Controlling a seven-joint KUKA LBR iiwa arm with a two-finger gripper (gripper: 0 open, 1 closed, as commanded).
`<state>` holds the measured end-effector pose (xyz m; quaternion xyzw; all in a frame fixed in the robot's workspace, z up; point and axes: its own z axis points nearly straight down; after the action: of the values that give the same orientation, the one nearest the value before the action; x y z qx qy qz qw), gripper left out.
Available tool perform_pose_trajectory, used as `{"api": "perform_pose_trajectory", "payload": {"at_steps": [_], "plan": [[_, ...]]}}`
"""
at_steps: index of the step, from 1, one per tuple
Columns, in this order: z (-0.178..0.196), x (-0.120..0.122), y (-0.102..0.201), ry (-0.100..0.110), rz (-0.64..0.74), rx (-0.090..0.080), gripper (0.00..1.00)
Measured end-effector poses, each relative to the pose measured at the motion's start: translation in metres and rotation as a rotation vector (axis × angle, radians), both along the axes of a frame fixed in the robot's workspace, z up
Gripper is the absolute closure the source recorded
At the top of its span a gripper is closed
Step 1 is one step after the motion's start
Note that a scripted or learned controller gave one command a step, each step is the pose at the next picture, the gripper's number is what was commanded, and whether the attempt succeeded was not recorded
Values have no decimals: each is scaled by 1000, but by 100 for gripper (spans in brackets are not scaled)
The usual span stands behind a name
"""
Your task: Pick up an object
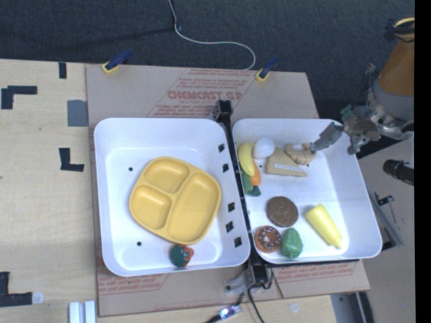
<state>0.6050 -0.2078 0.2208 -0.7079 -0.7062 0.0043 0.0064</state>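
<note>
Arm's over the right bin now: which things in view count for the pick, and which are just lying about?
In play: two-finger gripper; beige wedge-shaped toy right under it; white ball; yellow banana.

Lying about: yellow divided plate; red-green strawberry toy; brown round cookie; sprinkled doughnut.

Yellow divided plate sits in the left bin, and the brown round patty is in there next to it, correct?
Not quite. The camera view shows the yellow divided plate in the left white bin, but the brown round patty lies in the right white bin, between a frosted doughnut and a pale wedge.
</note>
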Motion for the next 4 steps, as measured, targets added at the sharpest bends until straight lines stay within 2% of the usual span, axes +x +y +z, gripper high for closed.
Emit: {"api": "perform_pose_trajectory", "payload": {"at_steps": [1, 3, 4], "plan": [[9, 3, 0, -14, 3, -3, 0], [-109, -10, -6, -7, 4, -2, 0], [-138, -10, -4, -14, 5, -5, 0]]}}
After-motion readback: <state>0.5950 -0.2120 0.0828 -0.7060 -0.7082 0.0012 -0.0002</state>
